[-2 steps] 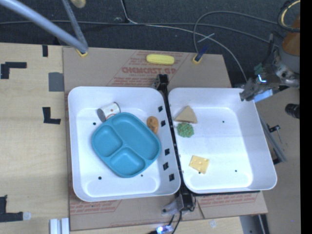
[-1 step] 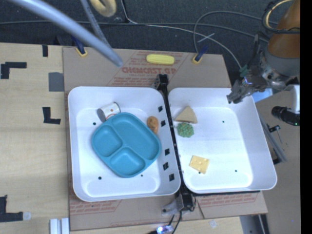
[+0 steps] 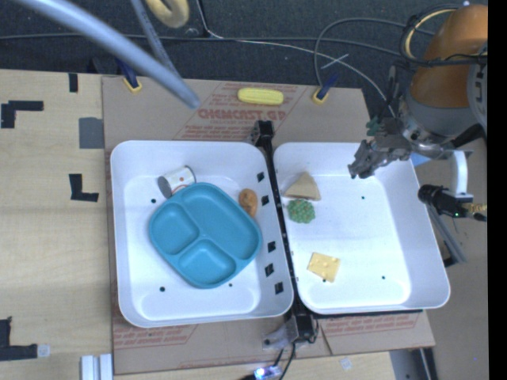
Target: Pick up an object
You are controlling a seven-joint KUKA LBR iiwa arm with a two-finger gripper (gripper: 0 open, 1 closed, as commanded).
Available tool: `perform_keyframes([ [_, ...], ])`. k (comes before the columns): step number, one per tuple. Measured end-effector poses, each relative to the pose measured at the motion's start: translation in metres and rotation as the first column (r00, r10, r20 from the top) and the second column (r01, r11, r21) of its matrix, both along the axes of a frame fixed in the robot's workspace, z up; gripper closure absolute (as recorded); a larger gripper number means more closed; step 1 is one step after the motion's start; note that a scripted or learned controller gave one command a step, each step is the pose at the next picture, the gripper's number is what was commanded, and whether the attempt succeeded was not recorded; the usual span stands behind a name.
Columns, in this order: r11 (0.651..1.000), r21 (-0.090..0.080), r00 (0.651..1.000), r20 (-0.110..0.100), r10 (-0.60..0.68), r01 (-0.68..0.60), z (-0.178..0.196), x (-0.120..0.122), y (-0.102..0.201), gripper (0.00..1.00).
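We see the tool [image 3: 363,167] hanging over the right bin's [image 3: 420,291] upper edge; we cannot tell its state. To its left lie a tan wedge [image 3: 302,186] and green clump [image 3: 301,210]; a yellow cheese piece [image 3: 323,266] sits below-left.

The wooden desk [image 3: 47,228] carries a sheet of brown cardboard [image 3: 222,113], and on that sheet two shallow white bins sit side by side, the left bin [image 3: 127,212] touching the right bin [image 3: 428,283]. A yellow banana-shaped toy [image 3: 260,96] lies on the cardboard just behind the bins.
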State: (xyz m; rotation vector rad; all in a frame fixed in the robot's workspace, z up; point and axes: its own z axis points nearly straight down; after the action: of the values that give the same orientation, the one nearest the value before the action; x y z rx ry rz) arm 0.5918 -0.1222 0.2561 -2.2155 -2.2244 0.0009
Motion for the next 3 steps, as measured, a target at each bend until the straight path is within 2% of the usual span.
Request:
perform_keyframes([
  [2, 1.0, 0.0, 1.0, -0.002, 0.002, -0.002, -0.026, -0.027, 0.098, 1.0],
  [3, 1.0, 0.001, 1.0, 0.001, 0.003, -0.003, -0.018, -0.034, 0.149, 1.0],
])
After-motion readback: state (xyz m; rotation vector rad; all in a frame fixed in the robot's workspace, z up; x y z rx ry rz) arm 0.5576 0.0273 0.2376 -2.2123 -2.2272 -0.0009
